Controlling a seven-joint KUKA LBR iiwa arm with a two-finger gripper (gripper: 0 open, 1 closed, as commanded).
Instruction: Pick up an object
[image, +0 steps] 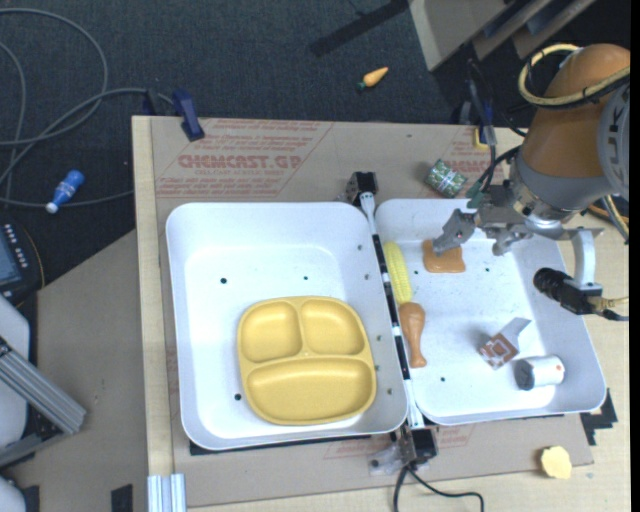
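My gripper (478, 237) hangs over the back of the right bin (575, 395), and its fingers stand apart with nothing between them. Its left finger (450, 232) is right above a flat orange piece (446, 260) lying on the bin floor; I cannot tell if they touch. A yellow corn cob (397, 272) and an orange-brown drumstick (412, 334) lie along the bin's left wall. Toward the front right lie a brown and white packet (497, 348) and a small white cylinder (538, 372).
The left bin (200, 250) holds a yellow divided plate (305, 358). A crumpled green can (447, 178) sits on the bench behind the right bin, and a yellow lump (556, 461) lies at the front right. The grey arm with its orange band (575, 110) overhangs the back right.
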